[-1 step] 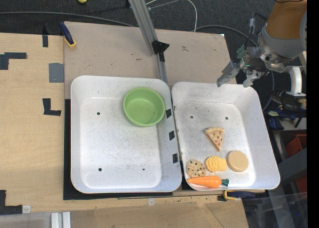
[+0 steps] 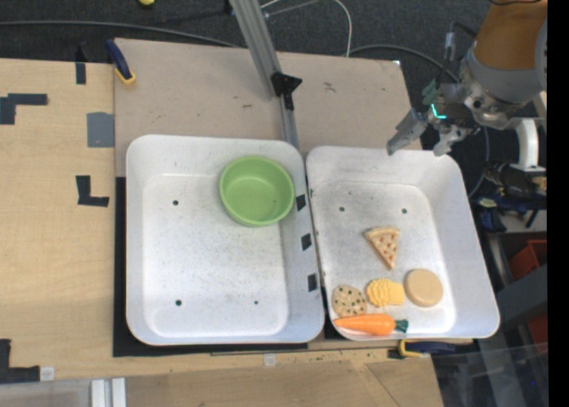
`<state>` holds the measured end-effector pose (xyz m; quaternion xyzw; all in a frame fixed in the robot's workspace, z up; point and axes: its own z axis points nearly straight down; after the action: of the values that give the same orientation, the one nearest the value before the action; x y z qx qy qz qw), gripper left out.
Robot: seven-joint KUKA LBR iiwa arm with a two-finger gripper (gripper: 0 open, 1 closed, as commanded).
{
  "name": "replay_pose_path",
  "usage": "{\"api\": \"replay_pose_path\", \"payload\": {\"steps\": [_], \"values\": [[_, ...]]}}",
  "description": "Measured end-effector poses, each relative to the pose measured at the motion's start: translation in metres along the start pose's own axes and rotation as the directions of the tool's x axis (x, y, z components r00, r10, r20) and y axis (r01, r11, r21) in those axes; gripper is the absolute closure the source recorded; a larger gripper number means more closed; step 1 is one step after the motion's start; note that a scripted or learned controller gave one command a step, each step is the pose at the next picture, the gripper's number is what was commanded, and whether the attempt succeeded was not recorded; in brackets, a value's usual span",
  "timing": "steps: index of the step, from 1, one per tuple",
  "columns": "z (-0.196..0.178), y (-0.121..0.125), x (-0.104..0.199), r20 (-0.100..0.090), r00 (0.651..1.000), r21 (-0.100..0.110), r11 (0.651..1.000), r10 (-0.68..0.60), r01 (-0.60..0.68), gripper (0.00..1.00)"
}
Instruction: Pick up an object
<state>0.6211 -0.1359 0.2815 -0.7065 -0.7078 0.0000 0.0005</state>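
A grey robot arm with an orange band hangs over the far right corner of the right-hand bin (image 2: pixel 462 219), its gripper (image 2: pixel 425 139) poised above the rim and carrying nothing. The jaws stand spread apart, two dark fingers splayed with clear air between them and no object inside.

Nothing has yet been lifted, as far as the scene shows. Every candidate lies on the floor of the right-hand bin, well away from the gripper and toward the near edge: a pizza slice (image 2: pixel 384 245) closest to the bin's middle, a round tan biscuit (image 2: pixel 424 288) near the bin's right wall, a yellow corn piece (image 2: pixel 385 292) just beside the biscuit, a chocolate-chip cookie (image 2: pixel 348 299) just beside the corn, and an orange carrot (image 2: pixel 369 325) against the bin's near wall, touching or almost touching the cookie. A green bowl (image 2: pixel 257 190) sits alone in the left-hand bin (image 2: pixel 160 245), close to the wall it shares with the right-hand bin.

By these signs the job is at its opening stage: the approach, the descent, the closing of the jaws and the lift all appear to remain. The pizza slice, lying apart from the crowded cluster, looks the easiest target; the packed items along the near wall would likely leave little room for the fingers.

Both bins rest on a pale desk (image 2: pixel 53 219).
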Motion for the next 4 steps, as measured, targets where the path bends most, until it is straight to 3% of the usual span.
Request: {"api": "replay_pose_path", "payload": {"steps": [2, 3, 4], "values": [[0.112, -0.005, -0.012, 0.000, 1.000, 0.008, 1.000, 0.001, -0.001, 0.00], [0.165, -0.008, -0.001, 0.000, 1.000, 0.006, 1.000, 0.000, 0.000, 0.00], [0.152, -0.007, -0.001, 0.001, 1.000, 0.002, 1.000, 0.000, 0.000, 1.00]]}}
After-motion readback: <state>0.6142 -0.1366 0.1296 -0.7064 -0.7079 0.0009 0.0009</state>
